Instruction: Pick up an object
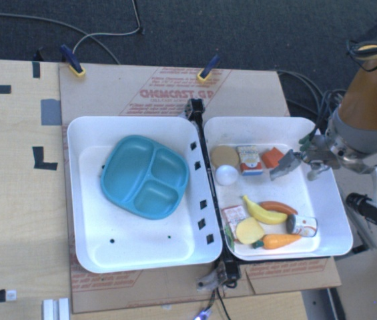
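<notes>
White right bin (pixel 328 199) holds every toy, the banana (pixel 264 211) and carrot (pixel 281 241) among them, all lying loose, while the tool (pixel 292 165) hangs with its fingers spread and empty above the bin's right half, so I judge the pick not yet made.

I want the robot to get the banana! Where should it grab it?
Probably around the middle of the banana, coming straight down from above. It lies flat in the right bin, curved and narrow, so the claw could close across its thin width. A hot dog touches its far side, so the fit is tight.
</notes>
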Motion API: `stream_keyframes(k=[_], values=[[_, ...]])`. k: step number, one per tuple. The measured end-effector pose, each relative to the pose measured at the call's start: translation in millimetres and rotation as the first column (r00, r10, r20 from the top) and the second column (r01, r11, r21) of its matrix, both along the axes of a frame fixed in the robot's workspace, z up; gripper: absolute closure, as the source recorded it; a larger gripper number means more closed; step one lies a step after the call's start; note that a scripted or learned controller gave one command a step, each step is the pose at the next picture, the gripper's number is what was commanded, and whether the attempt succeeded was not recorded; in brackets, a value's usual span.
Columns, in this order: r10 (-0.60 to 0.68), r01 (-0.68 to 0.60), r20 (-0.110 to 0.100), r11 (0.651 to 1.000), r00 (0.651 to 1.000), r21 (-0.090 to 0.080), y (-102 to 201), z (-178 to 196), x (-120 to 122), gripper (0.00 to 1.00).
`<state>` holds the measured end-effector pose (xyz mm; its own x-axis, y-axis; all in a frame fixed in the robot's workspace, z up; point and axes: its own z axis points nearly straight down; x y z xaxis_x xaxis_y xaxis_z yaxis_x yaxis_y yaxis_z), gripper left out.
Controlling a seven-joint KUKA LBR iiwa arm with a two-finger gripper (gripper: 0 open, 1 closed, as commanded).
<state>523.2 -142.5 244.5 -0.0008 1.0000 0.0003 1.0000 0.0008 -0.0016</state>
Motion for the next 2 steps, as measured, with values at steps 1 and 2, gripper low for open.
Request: stream_keyframes(k=[1,2], values=[[0.000,0.000,0.001,1.000,1.000,0.000,11.3,-147.7,-19.0,0.00],[0.001,-0.001,0.007,1.000,1.000,-0.001,22.6,-157.8,37.9,0.00]])
